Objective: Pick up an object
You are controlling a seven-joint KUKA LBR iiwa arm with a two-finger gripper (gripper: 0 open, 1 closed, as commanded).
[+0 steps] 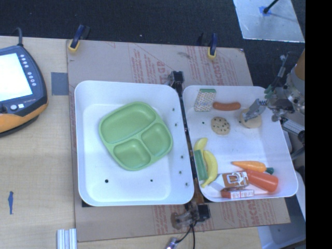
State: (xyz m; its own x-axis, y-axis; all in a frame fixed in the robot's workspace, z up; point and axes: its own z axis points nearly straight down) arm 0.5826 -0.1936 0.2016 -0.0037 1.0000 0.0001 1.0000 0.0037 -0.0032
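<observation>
Gripper (255,109) low over pale object (252,121) by right bin's far wall (233,88), grasp state untellable; risk: sausage (226,106) just left gets nudged, pale piece skids off

The wooden bench (36,160) bears a cardboard sheet (155,61), two white bins (88,191), and a handheld pendant (18,90).
</observation>
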